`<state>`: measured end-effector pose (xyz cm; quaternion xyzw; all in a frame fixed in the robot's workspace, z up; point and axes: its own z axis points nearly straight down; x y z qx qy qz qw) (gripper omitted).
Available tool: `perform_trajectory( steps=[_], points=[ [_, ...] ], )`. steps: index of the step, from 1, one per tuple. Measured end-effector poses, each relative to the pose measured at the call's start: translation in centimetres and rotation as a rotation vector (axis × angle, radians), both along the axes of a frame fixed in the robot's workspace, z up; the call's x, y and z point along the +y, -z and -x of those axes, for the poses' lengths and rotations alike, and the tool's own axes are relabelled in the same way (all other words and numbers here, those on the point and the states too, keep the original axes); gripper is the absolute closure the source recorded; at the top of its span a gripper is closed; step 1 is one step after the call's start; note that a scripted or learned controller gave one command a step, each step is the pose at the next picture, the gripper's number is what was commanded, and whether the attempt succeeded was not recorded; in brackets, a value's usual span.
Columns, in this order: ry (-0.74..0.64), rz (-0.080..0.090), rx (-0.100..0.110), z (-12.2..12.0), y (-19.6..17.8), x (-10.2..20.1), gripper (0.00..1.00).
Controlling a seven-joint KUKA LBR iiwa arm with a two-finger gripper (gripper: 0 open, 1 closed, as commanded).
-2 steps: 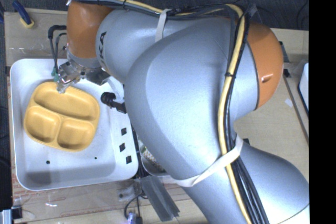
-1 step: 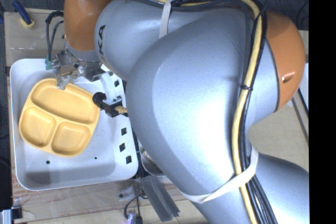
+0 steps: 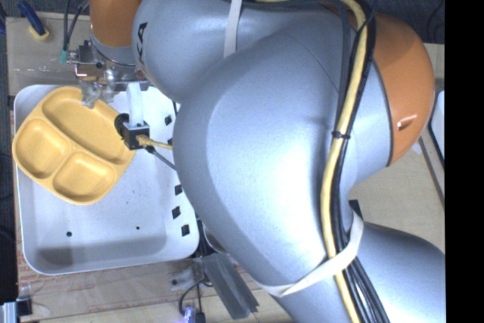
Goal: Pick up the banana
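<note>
Because the grey arm point(image 3: 287, 147) covers much of the bins point(image 3: 98, 238), the banana's place cannot be told. At ten o'clock the gripper point(image 3: 94, 83) sits at the rim of a yellow tray point(image 3: 64, 147); whether it is open or closed is unclear. A banana is probably light and soft, so gripping gently across the middle seems best.

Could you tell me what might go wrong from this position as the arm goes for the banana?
1. The arm covers most of the bench, so no banana can be made out; a grasp may be aimed blind.
2. The gripper sits at the edge of the yellow divided tray in the left bin; it could catch or drag the tray instead.
3. The yellow cable along the arm might snag.
</note>
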<state>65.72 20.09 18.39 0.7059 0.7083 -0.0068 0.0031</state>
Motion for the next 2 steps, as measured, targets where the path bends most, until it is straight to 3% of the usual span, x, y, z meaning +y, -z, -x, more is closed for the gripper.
perform_trajectory(
  steps=[1,2],
  points=[
    [0.517,-0.009,0.000,2.6,-5.1,1.1,1.00],
    [0.663,-0.008,-0.002,0.3,-7.6,2.0,1.00]
  ],
)
